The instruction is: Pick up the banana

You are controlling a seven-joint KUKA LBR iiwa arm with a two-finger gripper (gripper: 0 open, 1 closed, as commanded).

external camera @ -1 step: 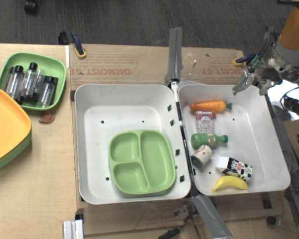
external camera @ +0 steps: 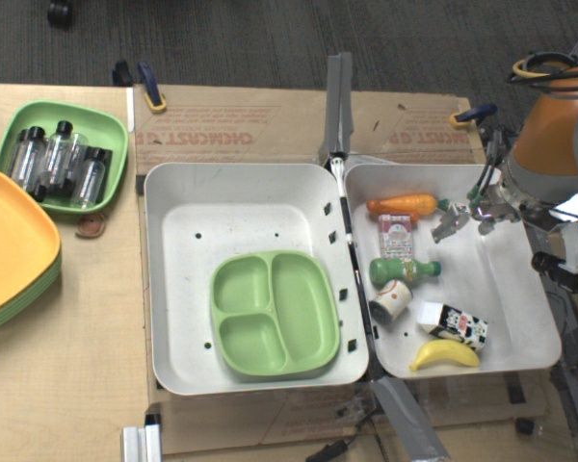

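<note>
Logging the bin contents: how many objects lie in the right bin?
6: carrot at the far end, pink carton, green bottle, cup, cow-print carton, banana nearest the front wall.

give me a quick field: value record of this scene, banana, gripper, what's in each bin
target: yellow curved banana, near front edge of right white bin
gripper: two-finger metal gripper, above the bin's back part, apart from the banana
right bin also: orange carrot, pink carton, green bottle, white cup, black-and-white carton
left bin: green divided plastic tray
</note>
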